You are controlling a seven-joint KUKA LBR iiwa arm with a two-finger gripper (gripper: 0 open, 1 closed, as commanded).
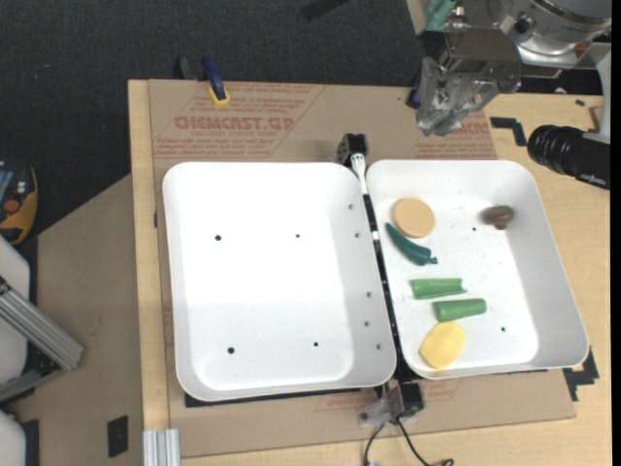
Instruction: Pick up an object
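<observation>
Your end effector (448,116) hangs above the right bin's (543,250) far edge; its grip I cannot tell. The green pieces (437,286) lie close together mid-bin, so a descent there may nudge neighbours and miss.

My bare metal hand (448,115) shines dully above the brown, matt cardboard-like worktop (262,124). Two shallow white plastic bins (262,270) look smooth and faintly glossy. The short green cylinders (458,309), curved dark-green pod (409,246) and round tan disc (414,216) look like smooth plastic.
</observation>
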